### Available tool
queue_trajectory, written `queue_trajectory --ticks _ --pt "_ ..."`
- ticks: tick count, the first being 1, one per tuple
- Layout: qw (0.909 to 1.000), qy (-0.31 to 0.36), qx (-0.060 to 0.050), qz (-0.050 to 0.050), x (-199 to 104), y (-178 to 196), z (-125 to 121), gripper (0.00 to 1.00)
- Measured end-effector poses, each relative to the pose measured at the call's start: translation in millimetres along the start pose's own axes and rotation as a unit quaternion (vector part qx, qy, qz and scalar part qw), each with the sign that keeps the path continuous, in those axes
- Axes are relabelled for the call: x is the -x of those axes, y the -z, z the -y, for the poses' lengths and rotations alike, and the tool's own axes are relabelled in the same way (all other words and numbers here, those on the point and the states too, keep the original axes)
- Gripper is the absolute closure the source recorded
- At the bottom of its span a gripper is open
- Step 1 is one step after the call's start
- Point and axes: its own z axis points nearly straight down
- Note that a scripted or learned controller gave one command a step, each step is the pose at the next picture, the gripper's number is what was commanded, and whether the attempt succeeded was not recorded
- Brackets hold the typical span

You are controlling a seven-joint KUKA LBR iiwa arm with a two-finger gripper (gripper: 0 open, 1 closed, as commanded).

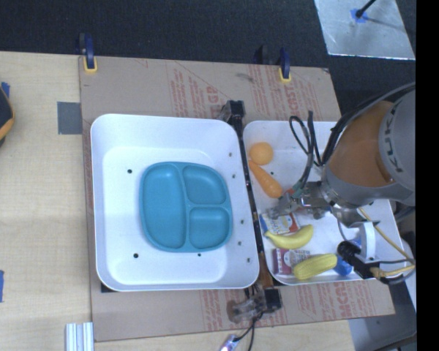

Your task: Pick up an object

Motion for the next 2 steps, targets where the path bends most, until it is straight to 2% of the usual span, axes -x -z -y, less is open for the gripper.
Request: queue_trajectory --ticks 1,2 --pt "1.0 -0.001 -0.002 0.0 2 -3 -85 0.0" --pt "1.0 0.002 -0.003 0.0 3 7 -86 1.0"
